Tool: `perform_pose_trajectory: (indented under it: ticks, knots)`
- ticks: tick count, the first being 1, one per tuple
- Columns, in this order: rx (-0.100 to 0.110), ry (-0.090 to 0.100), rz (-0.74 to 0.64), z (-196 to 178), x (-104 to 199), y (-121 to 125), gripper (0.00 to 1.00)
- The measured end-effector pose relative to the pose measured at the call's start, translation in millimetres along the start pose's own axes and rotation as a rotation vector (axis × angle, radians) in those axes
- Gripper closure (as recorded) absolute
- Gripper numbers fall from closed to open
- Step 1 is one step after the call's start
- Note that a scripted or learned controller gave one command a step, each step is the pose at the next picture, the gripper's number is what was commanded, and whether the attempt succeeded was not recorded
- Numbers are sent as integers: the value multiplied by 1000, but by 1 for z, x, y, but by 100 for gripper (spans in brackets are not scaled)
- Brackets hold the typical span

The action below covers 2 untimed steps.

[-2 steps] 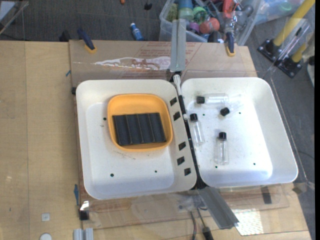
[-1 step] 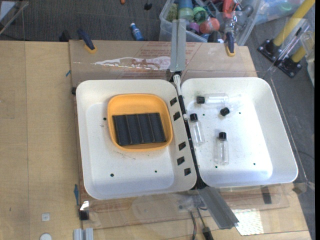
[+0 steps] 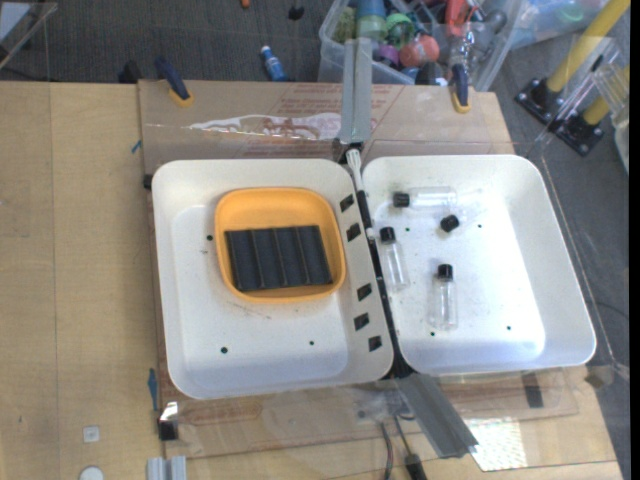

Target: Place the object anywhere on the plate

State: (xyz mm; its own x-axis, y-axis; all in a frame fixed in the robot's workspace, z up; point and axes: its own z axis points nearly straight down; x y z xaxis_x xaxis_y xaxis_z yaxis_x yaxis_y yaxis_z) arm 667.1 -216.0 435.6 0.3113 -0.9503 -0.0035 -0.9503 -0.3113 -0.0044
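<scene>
An orange plate lies in the left bin, and a black ribbed rectangular object rests flat on it. In the right bin lie three clear vials with black caps: one near the top, one beside the divider, one lower down. A loose black cap sits among them.
A grey metal divider runs between the bins, with black clips along its edge. Behind the bench stands a clear tub of colourful toys. Blue clamps hold the cardboard at the back.
</scene>
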Motion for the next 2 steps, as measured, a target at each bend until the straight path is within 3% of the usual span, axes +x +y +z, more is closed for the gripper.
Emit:
perform_pose_trajectory:
  ticks: [1, 2]
  knots:
    - [0, 0, -324, 0, -2, -1, 100]
    - [-2, 0, -374, 1, -4, -2, 100]
